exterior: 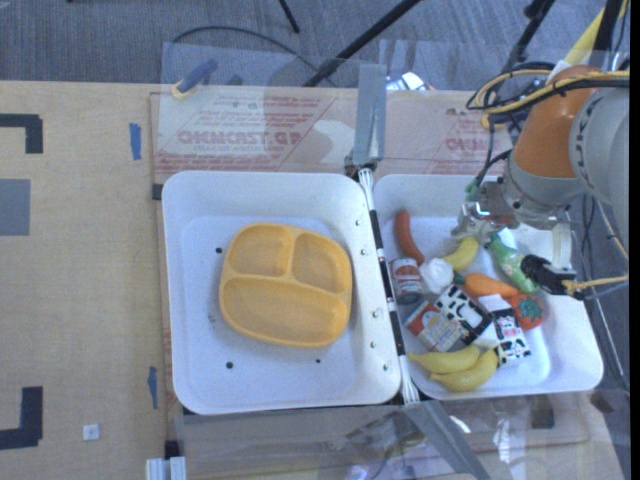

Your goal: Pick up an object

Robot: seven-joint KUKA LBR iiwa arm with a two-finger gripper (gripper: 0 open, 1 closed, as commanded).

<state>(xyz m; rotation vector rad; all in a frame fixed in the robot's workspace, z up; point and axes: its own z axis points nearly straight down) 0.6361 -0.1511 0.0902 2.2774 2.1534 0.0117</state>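
The right bin [575,363] holds a heap of toy food. A red sausage [404,233] lies at its left, beside a small can [406,278] and a white piece [436,272]. A small yellow banana [463,253] sits near the middle, with a green item [505,259], an orange carrot [490,286] and a red piece [529,311] to its right. Two cow-patterned blocks [461,312] and two large bananas [462,366] lie toward the front. My gripper [479,215] hangs low over the bin's back part, just above the small banana; nothing visibly hangs from it.
The left bin [190,368] contains a yellow divided plate [286,283]. The arm's orange band [548,138] and yellow and black cables [520,83] crowd the right bin's far right corner. A metal bar [369,118] stands behind the divider between the bins.
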